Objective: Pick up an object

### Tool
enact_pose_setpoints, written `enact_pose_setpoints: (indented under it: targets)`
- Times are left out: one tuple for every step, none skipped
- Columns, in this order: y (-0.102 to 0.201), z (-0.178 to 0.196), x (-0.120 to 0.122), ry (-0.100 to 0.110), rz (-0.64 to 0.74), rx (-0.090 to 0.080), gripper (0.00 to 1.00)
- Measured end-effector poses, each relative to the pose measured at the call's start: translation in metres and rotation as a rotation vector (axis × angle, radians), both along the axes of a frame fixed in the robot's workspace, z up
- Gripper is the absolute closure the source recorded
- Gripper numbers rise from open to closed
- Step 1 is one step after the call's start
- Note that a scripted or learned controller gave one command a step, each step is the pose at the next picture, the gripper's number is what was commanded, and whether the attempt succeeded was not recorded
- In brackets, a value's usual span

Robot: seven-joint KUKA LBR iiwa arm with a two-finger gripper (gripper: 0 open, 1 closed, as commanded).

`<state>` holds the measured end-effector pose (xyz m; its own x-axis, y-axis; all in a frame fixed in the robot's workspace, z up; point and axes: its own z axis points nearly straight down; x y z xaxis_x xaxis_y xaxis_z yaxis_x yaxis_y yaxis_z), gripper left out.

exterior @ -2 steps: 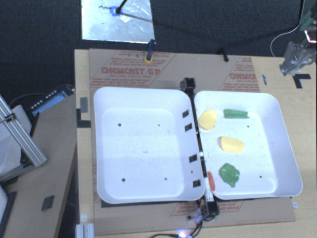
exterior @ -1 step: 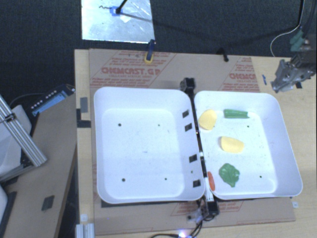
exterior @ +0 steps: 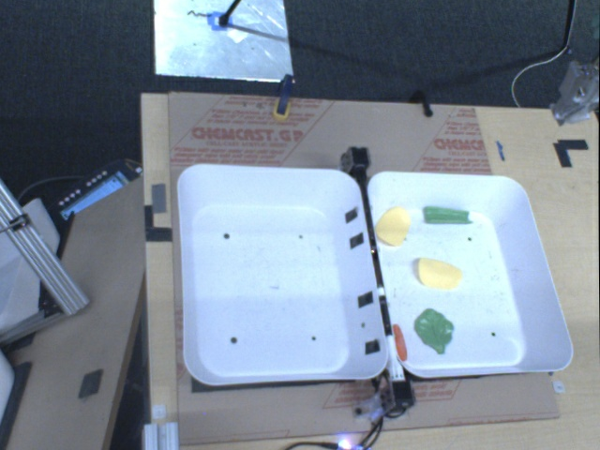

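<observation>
The right bin (exterior: 525, 251) holds several small objects. A pale yellow piece (exterior: 394, 225) lies near its upper left, by the divider. To its right rests a narrow green piece (exterior: 445, 216). A second yellow piece (exterior: 438, 273) sits mid-bin. Below it lies a crumpled dark green leaf-like piece (exterior: 434, 330). A small orange-red piece (exterior: 400, 343) lies against the bin's left wall near the front.
The left bin (exterior: 272, 270) stands beside the right one, joined by a row of black clips (exterior: 361, 242). Both rest on a cardboard sheet (exterior: 319, 125). A shiny metal plate (exterior: 223, 24) lies beyond the bench, and an aluminium frame (exterior: 37, 251) stands at far left.
</observation>
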<state>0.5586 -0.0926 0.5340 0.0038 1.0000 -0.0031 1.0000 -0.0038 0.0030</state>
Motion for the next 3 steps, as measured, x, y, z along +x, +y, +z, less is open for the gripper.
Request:
enact_pose_setpoints:
  targets:
    - [0.024,0.002,-0.075,0.000,0.009,0.004,1.00]
    - [0.058,0.001,-0.072,0.000,0.011,0.003,1.00]
    - [0.015,0.000,0.002,-0.001,0.003,0.001,1.00]
